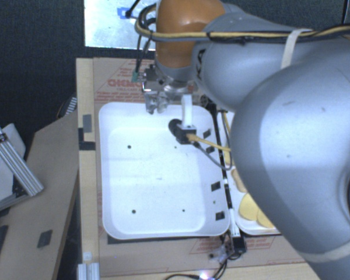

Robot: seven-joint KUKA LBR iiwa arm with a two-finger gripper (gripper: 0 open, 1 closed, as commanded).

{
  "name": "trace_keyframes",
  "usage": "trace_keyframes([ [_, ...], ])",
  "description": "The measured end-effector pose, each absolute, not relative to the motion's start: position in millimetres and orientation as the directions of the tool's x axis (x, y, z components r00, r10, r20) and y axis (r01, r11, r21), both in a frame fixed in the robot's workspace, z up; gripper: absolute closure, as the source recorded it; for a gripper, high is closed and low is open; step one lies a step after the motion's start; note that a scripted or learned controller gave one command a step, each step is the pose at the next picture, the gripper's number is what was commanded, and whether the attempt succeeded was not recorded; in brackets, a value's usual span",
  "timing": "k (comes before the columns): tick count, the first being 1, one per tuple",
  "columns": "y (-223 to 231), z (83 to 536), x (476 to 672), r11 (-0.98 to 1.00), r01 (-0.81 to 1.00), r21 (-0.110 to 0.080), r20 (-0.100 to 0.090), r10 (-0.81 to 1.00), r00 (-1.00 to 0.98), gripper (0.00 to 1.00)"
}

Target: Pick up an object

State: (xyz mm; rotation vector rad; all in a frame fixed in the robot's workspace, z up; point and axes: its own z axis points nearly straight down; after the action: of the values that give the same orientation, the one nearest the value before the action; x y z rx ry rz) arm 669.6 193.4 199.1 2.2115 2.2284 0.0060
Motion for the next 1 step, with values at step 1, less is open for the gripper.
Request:
trace_keyframes([
  [1, 193.8, 210.4, 670.3, 0.012, 1.0, 0.007, 0.001, 1.0, -0.012, 1.0],
])
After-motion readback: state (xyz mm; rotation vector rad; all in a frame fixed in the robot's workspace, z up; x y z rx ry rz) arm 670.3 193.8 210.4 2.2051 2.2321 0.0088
